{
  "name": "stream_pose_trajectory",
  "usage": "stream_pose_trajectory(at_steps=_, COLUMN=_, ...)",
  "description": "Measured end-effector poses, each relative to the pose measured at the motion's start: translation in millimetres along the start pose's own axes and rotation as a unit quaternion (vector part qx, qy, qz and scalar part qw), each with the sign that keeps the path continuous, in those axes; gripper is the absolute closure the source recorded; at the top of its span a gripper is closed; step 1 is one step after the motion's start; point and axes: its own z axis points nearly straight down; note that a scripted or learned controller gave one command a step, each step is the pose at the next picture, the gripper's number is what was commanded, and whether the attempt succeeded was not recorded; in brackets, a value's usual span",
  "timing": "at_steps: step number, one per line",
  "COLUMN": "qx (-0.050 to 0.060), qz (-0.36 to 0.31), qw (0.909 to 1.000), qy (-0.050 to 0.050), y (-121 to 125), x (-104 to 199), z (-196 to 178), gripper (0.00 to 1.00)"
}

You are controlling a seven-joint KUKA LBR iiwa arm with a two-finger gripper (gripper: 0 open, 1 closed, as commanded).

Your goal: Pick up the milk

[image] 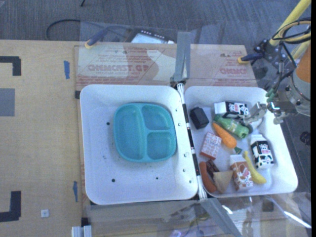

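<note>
Currently two shallow white bins are being seen side by side on the bench (39, 132), the left bin (94, 147) in the middle of the frame and the right bin (286, 172) toward the lower right. A teal divided plate (145, 132) is lying flat in the left bin, roughly at its centre.

The right bin is being crowded with small items. A milk carton (262, 153) with black cow spots is lying near the bin's right wall, in the lower right of the frame, with a yellow banana (256, 171) touching it just below. A second cow-spotted carton (233, 109) is lying at the upper middle of the same bin, just above a green bottle (235, 128) and an orange carrot (224, 136). A black block (199, 117) is sitting at the bin's upper left, a red-and-white box (211, 146) below it, a brown juice box (241, 175) toward the bottom, and a red sausage (207, 177) along the lower left wall.

The tool (258, 111) is being held at the upper right of this bin, beside the second carton and well apart from the carton by the banana. Nothing is being gripped between its fingers; how far they are parted cannot be told.
</note>
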Motion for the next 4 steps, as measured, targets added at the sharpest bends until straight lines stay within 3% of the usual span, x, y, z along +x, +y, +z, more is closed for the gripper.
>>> stream_pose_trajectory(at_steps=1, qx=-0.002, qz=-0.040, qw=0.9992, qy=0.000, y=-1.8, x=-43.2, z=144.5, gripper=0.00)
stream_pose_trajectory(at_steps=2, qx=-0.004, qz=-0.050, qw=0.9987, qy=0.003, y=-63.6, x=-47.6, z=151.2, gripper=0.00)
stream_pose_trajectory(at_steps=3, qx=-0.007, qz=-0.048, qw=0.9988, qy=-0.001, y=-62.6, x=-52.0, z=141.7, gripper=1.00)
stream_pose_trajectory(at_steps=4, qx=0.000, qz=0.100, qw=0.9950, qy=0.000, y=-63.7, x=-19.6, z=52.5, gripper=1.00)
